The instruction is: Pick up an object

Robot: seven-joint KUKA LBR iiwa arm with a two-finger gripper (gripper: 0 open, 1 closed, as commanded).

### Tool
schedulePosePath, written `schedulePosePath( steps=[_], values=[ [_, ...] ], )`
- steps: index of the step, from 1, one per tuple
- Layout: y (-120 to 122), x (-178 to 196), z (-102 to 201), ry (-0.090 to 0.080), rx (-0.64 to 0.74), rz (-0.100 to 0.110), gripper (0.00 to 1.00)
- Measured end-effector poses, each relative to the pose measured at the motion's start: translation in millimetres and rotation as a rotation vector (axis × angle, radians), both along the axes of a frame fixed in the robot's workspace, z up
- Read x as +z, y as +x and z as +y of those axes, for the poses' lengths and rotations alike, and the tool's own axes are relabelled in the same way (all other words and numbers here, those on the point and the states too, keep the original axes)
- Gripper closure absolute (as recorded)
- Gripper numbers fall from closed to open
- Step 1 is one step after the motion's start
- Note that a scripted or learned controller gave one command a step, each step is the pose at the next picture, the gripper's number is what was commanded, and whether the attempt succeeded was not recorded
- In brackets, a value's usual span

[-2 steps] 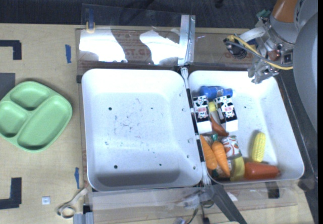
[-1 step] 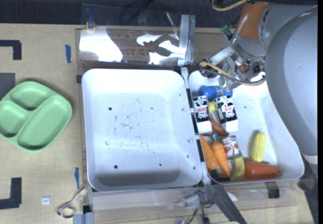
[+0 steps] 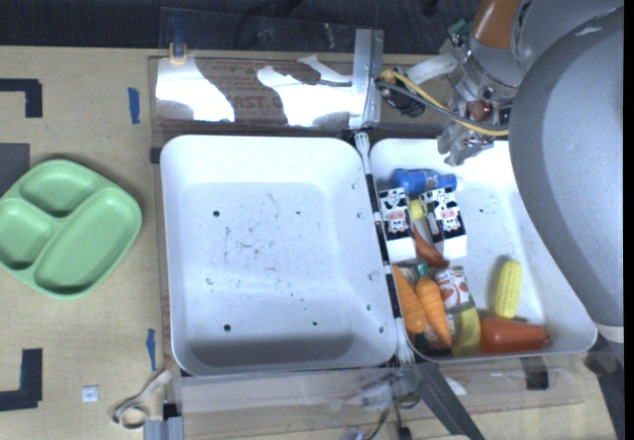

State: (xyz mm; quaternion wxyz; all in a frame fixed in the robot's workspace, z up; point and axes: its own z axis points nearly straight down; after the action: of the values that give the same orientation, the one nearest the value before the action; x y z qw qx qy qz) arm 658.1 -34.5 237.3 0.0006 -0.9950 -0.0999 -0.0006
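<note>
Two white bins side by side. The left bin (image 3: 263,250) has a bare floor with faint scuffs. The right bin (image 3: 485,195) holds all the candidates, crowded along its left wall and near edge.

Contents of the right bin, far to near: blue item (image 3: 421,179) at the far end; two cartons (image 3: 421,220) with cow print, lying side by side just near of it; carrots (image 3: 421,299) against the left wall, overlapping a small packet (image 3: 456,287); corn (image 3: 508,287) standing a little apart toward the right; a red piece (image 3: 510,334) along the near edge, touching a yellow-green bit.

The gripper (image 3: 466,136) sits over the far edge of the right bin, above the bin floor, nothing between its fingers that I can see. Whether the jaws are open or closed, cannot tell (cables and wrist hardware clutter that spot).

Step in hand, as I judge it: choosing a target and descending. Nothing lifted yet.

To do it well: the corn looks the cleanest pick, since it has free space on both long sides. Align the fingers across its narrow width, descend straight, close low on the body. The cartons and carrots are packed against the wall and each other, so a finger would likely land on a neighbour or jam on the divider.

A green tray (image 3: 64,227) lies on the bench to the far left, not involved.
</note>
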Motion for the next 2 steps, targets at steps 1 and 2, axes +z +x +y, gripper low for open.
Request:
schedulePosePath(
  steps=[1, 2],
  values=[
    [0.4, -0.8, -62.5, -0.001, 0.000, 0.002, 1.00],
    [-29.8, 1.6, -113.4, 0.000, 0.001, 0.005, 1.00]
  ],
)
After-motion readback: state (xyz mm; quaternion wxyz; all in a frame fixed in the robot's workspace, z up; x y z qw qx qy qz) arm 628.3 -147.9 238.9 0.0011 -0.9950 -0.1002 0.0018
